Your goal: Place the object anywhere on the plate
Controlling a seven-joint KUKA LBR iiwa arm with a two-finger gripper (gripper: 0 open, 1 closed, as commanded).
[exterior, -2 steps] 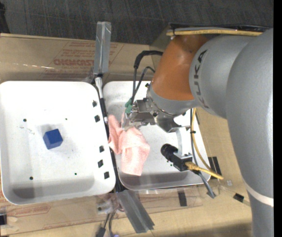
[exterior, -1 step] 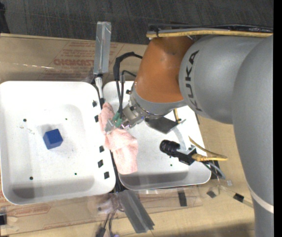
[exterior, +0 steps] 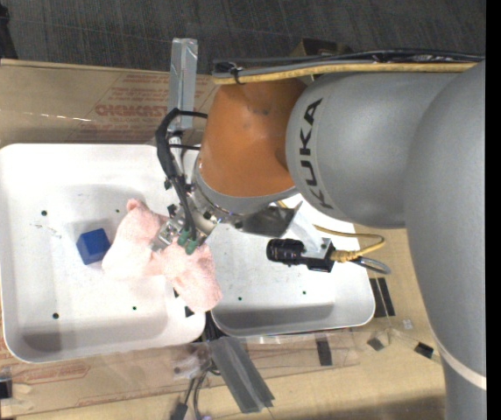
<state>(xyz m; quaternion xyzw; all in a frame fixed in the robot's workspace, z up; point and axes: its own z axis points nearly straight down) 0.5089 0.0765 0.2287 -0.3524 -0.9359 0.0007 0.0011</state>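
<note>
Gripper (exterior: 179, 237) low at the seam between the two bins, right on top of the cloth (exterior: 132, 245) — spread or pressed together, cannot tell, hidden under the wrist and the folds. Pink and white cloth, crumpled, lying mostly in the left bin (exterior: 23, 322) at its right side, one tail draped over the shared rim toward the right bin (exterior: 321, 315). Touching the gripper's tip; whether pinched, cannot tell. Just left of the cloth, a blue block (exterior: 94, 245) flat on the left bin's floor — close beside, perhaps touching its edge. Above all that, the grey arm (exterior: 382, 121) with its orange band, reaching in from the right across the right bin. Under the bins, brown cardboard (exterior: 58, 103).
</note>
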